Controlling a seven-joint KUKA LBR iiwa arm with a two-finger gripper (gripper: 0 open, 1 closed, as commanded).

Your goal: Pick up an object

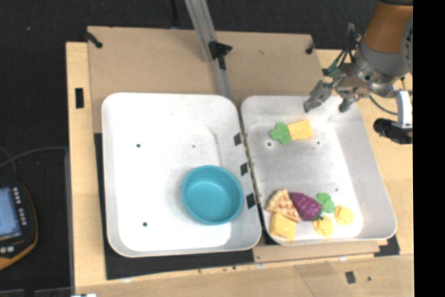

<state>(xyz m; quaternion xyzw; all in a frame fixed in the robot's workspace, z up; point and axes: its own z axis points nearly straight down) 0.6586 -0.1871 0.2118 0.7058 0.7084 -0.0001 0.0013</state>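
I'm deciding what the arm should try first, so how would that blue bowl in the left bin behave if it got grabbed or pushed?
The blue bowl looks like rigid plastic, so probably stiff and light. It sits upright on a broad base, so a push would likely slide it across the smooth left bin rather than tip it. Its rounded rim may slip from the gripper unless one wall is pinched.

Gripper (328,99) open at 2 o'clock over right bin (361,149), nothing between fingers, yellow-green toy (292,131) just below-left of it, blue bowl (211,194) in left bin (153,142), toy food pile (306,212) at 5 o'clock
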